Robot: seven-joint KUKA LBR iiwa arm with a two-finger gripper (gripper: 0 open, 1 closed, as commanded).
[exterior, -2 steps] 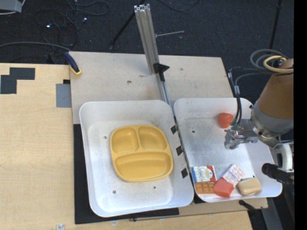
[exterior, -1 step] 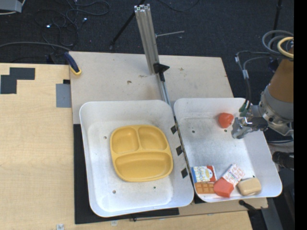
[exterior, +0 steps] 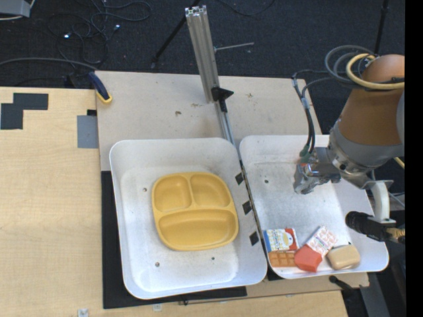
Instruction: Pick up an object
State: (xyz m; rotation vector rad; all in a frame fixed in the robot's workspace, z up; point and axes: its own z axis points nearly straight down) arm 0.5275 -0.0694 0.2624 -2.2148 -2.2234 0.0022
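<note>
Red block (exterior: 307, 259) in right bin corner, tool (exterior: 305, 182) well above

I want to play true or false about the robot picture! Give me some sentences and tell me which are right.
1. The yellow divided plate lies in the left bin. True.
2. The tool hangs over the right bin. True.
3. The red block sits on the yellow plate. False: it lies in the right bin, near its front edge.
4. The tan block is blue. False: it is tan.
</note>
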